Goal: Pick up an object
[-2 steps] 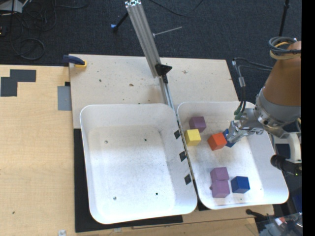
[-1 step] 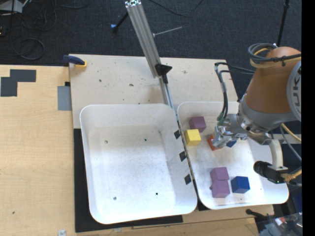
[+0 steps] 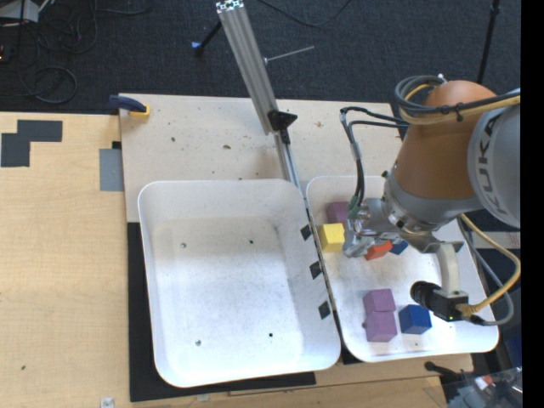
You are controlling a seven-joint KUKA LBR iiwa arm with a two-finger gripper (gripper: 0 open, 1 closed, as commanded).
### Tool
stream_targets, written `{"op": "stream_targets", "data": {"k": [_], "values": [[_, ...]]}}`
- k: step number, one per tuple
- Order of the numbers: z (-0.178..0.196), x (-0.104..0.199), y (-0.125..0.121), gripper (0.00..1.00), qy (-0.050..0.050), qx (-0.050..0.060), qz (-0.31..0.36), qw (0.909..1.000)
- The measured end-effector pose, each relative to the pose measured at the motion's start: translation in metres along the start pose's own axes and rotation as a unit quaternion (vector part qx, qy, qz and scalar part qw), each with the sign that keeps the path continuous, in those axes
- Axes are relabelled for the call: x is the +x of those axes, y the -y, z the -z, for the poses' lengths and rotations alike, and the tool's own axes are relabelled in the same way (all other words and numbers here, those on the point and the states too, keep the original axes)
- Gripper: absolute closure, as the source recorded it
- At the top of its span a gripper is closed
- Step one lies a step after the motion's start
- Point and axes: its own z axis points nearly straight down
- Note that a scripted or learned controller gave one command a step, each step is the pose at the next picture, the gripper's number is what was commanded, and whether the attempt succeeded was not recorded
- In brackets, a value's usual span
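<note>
Yellow block (image 3: 332, 235) sits in the right bin (image 3: 476, 340) against its left wall, with the gripper (image 3: 361, 243) low just to its right, a pale purple block (image 3: 338, 212) just beyond on the far side and a red piece (image 3: 377, 251) and a blue piece (image 3: 399, 246) under the wrist. Whether the fingers are apart or together cannot be told, and nothing visibly sits between them, so the pick looks not yet made. Nearer, two purple blocks (image 3: 380, 314) and a blue cube (image 3: 415, 319) lie untouched; the left bin (image 3: 161, 202) holds only specks.
</note>
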Motion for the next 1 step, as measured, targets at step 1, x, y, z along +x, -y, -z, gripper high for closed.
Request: {"op": "stream_targets", "data": {"k": [1], "values": [[0.0045,0.0560,-0.0007,1.00,0.000,-0.001,0.001,1.0000]]}}
